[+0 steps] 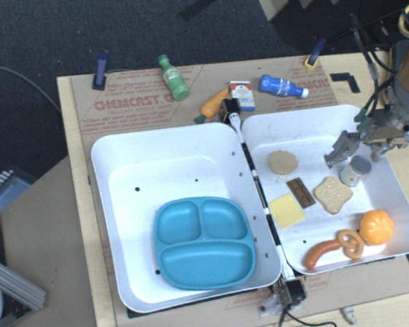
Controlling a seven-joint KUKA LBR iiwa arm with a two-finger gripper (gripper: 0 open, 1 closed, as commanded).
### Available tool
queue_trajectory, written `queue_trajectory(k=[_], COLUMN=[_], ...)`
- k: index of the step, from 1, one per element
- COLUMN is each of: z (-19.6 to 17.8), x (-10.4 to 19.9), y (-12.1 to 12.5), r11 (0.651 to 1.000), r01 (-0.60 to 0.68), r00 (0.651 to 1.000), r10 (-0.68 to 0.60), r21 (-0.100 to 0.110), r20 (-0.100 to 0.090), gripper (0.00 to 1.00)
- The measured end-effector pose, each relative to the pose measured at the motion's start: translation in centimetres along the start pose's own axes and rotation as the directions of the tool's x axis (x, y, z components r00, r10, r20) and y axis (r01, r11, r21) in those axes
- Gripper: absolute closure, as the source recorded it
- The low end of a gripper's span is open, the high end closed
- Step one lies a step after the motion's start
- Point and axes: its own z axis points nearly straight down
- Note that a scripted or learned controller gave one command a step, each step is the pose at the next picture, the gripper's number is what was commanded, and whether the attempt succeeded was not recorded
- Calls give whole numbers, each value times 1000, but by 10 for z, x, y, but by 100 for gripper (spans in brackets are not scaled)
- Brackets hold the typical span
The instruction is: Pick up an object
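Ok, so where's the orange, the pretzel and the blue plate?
orange (377,227): camera view, middle of the round fruit, right bin's near corner.
pretzel (350,244): camera view, on its twisted loop, just left of the orange.
blue plate (204,241): camera view, on the ridge between its compartments, in the left bin.

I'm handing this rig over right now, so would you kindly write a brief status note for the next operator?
Gripper: over the right bin, upper right part, just above the bread slice; nothing seen between its fingers.
Right bin holds: round cookie, chocolate bar, cheese slice, bread slice, orange, pretzel, sausage.
Left bin: blue divided plate.
Done: nothing picked.
Left: grasp and lift one object.
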Motion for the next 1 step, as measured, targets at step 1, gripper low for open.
queue_trajectory(k=[1], z=[107], x=[18], y=[34], r11=[1000], r01=[0], r00=[1000], r10=[0], r21=[3], r20=[-1], gripper=[0])
